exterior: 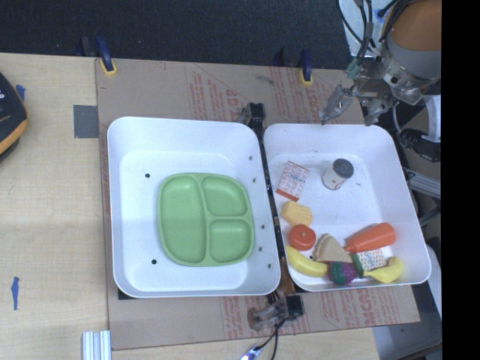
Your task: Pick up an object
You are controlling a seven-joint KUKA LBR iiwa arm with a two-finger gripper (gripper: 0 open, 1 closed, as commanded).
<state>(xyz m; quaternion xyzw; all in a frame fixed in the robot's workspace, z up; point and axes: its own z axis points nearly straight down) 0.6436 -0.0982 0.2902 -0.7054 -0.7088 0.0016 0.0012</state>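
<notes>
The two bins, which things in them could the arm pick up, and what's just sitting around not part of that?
Pickable, in the right bin:
orange carrot, red tomato, yellow banana, small jar with a dark lid, red-and-white packet, open gripper above the bin's far rim.

Lying about:
green divided plate in the left bin, blue clamps on the cardboard.

We see the grey arm with its orange band [417, 21] cut off at the top edge; the yellow-and-black device [10, 118] is cropped at the left.

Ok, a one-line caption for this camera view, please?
Open claw hovers beyond the right bin's far rim, toy food piled at its near edge; a green divided plate lies in the left bin.
</notes>
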